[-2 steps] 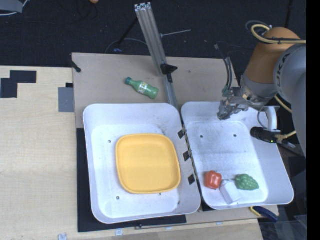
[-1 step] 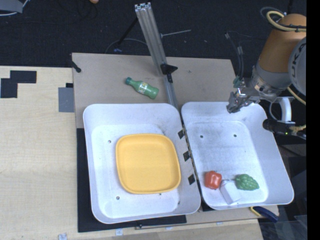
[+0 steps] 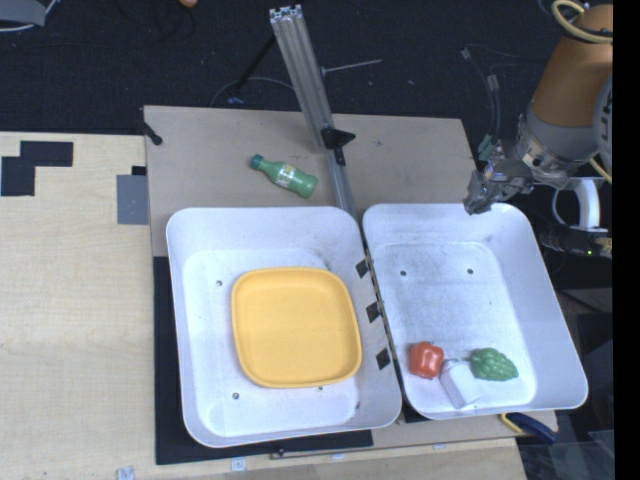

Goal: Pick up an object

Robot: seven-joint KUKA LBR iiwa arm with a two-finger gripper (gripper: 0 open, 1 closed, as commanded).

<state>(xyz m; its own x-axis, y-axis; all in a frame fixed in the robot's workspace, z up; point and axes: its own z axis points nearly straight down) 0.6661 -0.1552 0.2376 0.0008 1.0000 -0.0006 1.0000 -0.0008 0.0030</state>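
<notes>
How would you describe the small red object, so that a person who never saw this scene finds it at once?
Look at the right white bin, the one without the yellow plate. Three small things sit together near its front edge. The red object is the leftmost, beside a pale block and a green bumpy piece; it alone is red and rounded.

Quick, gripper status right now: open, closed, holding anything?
Gripper: cannot be told; it sits over the far edge of the right bin, too small and dark to read.
</notes>
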